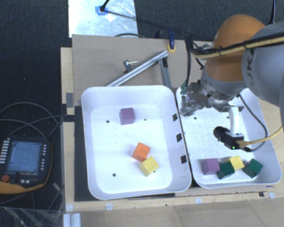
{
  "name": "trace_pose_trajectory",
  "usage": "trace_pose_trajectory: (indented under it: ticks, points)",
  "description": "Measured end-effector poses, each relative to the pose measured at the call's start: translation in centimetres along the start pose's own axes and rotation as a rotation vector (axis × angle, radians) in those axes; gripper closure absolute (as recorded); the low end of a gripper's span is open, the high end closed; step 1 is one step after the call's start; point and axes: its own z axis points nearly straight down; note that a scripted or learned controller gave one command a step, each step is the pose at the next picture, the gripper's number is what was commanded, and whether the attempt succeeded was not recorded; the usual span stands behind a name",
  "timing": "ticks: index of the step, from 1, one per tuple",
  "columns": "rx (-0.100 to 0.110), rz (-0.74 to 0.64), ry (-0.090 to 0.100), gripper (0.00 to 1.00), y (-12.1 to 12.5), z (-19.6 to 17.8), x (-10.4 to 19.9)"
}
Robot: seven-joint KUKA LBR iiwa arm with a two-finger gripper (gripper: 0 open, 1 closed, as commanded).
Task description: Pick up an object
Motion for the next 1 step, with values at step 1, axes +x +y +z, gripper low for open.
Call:
trace_pose_trajectory:
  ticks: [1]
  points:
    - [0.001,0.002,-0.001,1.00,2.49,0.83,4.25]
